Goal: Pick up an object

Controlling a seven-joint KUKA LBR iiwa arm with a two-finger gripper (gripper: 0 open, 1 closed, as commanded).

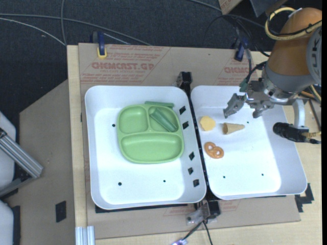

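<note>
jaws (244,106): spread wide, holding nothing, over far part of right bin (276,177) | target: cone (233,128) on bin floor, just near of the jaws, slightly left | long axis: left-right, tip pointing right | yellow disc (207,123) beside it, left

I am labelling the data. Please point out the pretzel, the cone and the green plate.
Small orange pretzel (214,150), camera view, its middle.
Tan cone-shaped piece (233,128), camera view, its body.
Green divided plastic plate (149,147), camera view, large compartment.
</note>
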